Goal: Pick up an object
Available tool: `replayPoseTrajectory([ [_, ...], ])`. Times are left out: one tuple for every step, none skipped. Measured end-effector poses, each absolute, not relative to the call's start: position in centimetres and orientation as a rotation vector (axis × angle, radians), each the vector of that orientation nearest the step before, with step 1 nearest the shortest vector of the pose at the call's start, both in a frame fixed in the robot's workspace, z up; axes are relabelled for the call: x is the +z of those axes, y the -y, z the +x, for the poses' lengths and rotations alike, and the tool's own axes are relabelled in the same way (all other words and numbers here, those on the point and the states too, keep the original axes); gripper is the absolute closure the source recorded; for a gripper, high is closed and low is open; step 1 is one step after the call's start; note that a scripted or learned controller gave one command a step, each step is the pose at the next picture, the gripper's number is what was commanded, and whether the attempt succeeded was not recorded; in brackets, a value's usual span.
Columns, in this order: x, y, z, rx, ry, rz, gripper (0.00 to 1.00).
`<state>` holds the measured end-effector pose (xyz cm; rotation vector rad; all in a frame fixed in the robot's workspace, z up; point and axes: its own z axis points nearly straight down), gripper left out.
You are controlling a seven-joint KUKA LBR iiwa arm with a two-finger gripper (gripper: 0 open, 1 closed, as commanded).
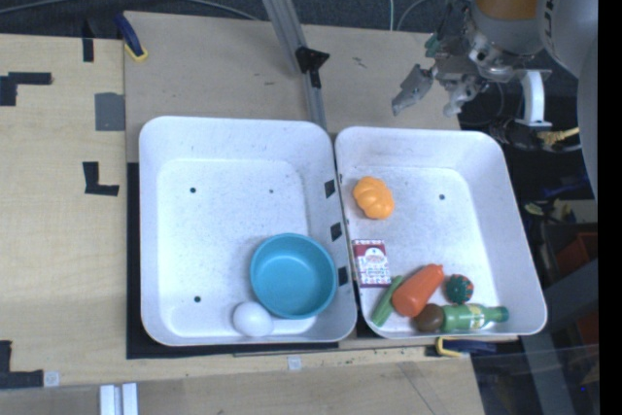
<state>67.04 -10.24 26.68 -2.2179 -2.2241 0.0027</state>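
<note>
Claw [434, 92]: seen spread apart, nothing gripped, above the right bin's [486, 151] far rim.
Orange toy [373, 196]: found inside the right bin, near its far-left corner.
Blue bowl [293, 274]: left of the right bin.

- Lighting: even and moderately bright overhead; both white bins [155, 209] read clean with no blown-out glare.
- Shadows: soft and short, beneath the blue bowl [293, 275] and along bin walls.
- Sharpness: slightly soft overall; the end effector [437, 90] shows mild blur.
- Dark floor areas lose detail.
</note>
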Motion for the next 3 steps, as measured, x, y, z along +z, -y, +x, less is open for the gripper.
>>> replayPoseTrajectory([
  [26.7, 10.3, 67.0, 0.003, 2.224, -2.218, 0.00],
  [22.0, 10.8, 66.5, 0.008, 2.221, -2.217, 0.00],
  [17.6, 10.9, 66.4, 0.008, 2.221, -2.217, 0.00],
])
